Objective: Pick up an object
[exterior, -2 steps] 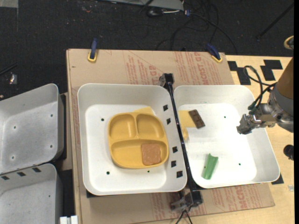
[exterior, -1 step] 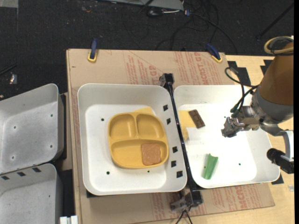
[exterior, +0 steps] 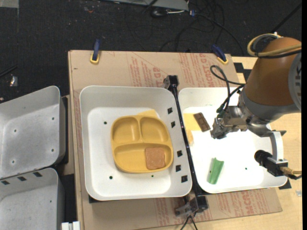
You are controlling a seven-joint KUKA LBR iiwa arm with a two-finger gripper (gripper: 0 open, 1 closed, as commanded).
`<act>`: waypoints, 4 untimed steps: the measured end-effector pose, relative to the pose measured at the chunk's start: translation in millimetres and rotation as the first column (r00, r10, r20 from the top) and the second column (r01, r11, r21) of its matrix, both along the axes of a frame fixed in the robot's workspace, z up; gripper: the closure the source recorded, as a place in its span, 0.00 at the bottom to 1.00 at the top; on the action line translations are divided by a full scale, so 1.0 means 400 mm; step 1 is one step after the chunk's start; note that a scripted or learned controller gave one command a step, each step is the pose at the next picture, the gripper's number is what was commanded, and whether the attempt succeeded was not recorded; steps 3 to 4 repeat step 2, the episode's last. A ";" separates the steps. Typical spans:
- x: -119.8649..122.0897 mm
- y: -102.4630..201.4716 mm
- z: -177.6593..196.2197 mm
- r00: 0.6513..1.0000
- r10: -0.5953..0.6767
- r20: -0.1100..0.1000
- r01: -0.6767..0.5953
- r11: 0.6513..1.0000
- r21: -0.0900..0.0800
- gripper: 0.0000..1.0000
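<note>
Broadly, the cardboard-topped bench (exterior: 144, 61) carries everything, with the left bin (exterior: 96, 95) and the right bin (exterior: 240, 176) touching along their inner walls. The arm (exterior: 273, 75) reaches in over the right bin, its orange band high above the bin's far right corner.

In the left bin lies a yellow divided tray (exterior: 127, 133), flat and roughly centred. A pinkish-brown slab (exterior: 155, 157) sits in the tray's near right compartment.

In the right bin, a pale yellow flat sheet (exterior: 190, 121) lies against the left wall toward the far corner. A green piece (exterior: 215, 170) lies nearer the front, well apart from the sheet, on bare bin floor. A brown bar (exterior: 202, 121), small and slanted, rests on the sheet's right edge.

The gripper (exterior: 219, 130) hangs low over the right bin, just beside the brown bar on its right and a little nearer the front. Nothing shows in its grasp, and how wide it stands cannot be told from this slant.

The step in hand looks like the approach, with no pick made yet. The brown bar seems the likeliest target, being closest. The next move would call for shifting slightly left to centre over the bar, turning to straddle its narrow width, and then descending. Because the bar lies thin on a loose sheet, the grasp may catch the sheet or slide off.
</note>
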State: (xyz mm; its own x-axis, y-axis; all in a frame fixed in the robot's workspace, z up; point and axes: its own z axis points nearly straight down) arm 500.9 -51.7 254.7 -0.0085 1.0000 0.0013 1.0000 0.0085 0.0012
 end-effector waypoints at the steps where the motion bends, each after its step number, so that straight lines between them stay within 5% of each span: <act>1: 0.012 0.132 -0.042 1.000 -0.001 -0.004 0.001 1.000 0.000 1.00; 2: -0.008 0.264 -0.027 1.000 0.000 -0.001 0.000 1.000 0.001 1.00; 4: -0.008 0.264 -0.027 1.000 0.000 -0.001 0.000 1.000 0.001 1.00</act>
